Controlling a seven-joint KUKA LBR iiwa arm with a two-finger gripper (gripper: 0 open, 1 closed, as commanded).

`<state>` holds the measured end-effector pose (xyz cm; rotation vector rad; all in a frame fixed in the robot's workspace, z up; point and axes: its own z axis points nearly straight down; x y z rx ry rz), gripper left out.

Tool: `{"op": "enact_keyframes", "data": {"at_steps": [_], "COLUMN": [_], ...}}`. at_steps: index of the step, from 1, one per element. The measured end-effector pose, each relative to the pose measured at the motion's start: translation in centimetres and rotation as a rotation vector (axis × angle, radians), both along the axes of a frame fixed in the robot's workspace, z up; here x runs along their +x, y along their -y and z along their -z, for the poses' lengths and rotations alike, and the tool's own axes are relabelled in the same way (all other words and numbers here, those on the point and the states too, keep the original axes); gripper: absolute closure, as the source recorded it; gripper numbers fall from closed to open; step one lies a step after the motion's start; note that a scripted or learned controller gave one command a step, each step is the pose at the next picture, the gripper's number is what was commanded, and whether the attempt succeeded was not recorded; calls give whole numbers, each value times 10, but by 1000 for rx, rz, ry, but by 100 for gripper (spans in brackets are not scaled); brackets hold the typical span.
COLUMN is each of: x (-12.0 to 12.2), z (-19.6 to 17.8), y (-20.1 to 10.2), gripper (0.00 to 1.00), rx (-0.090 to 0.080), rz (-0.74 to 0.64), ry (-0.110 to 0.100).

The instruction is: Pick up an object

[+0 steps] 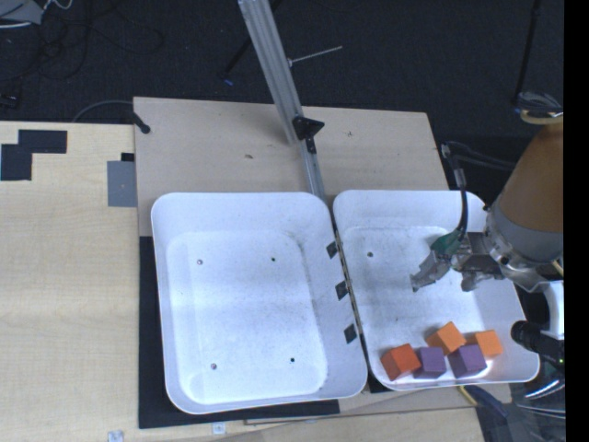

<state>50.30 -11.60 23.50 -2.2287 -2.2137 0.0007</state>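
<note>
Over right bin, gripper; blocks unlabelled, no legible writing.

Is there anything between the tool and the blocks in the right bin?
Nothing visible. The tool sits over bare floor of the right bin, and the orange and purple blocks cluster along the bin's near edge, with open bin floor between them.

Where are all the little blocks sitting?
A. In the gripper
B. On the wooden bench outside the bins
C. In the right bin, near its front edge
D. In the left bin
C: the orange blocks and purple blocks are bunched along the front edge of the right bin, below the gripper.
</note>
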Motion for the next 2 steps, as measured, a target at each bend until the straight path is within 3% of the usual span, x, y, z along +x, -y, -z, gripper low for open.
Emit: {"op": "enact_keyframes", "data": {"at_steps": [1,2], "x": [-2,-6], "z": [76,34], "y": [59,61], "gripper": [0,0], "rx": [1,0], "rz": [-2,-3], "ry": [-9,1]}}
